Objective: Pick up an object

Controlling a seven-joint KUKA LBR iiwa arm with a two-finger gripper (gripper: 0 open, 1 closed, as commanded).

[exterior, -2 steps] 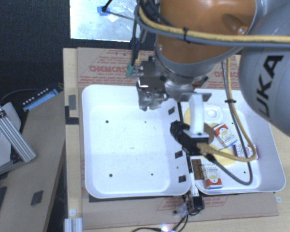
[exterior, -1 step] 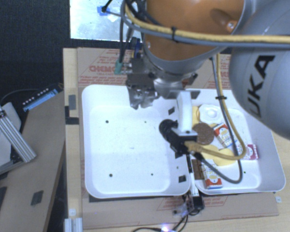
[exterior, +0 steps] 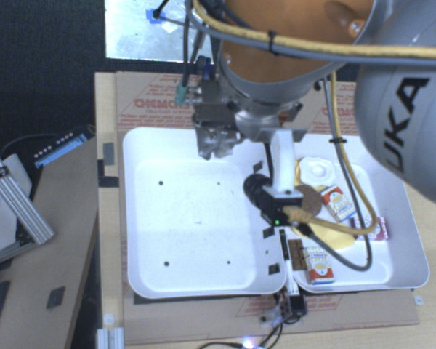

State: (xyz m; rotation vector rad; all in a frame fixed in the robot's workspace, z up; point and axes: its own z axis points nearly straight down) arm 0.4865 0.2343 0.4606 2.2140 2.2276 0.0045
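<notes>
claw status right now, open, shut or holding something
Claw: over the back edge of the left bin; whether it is open or shut cannot be told, and nothing is seen held in it.

- Bright, even light from overhead; the shallow white plastic bin [exterior: 189,217] looks nearly washed out.
- Glare on the glossy orange arm band [exterior: 291,13], which looks soft and blurred.

Single fixed camera above the bench [exterior: 73,217], slanted down on both white bins [exterior: 196,217], arm [exterior: 298,27] looming close.
</notes>
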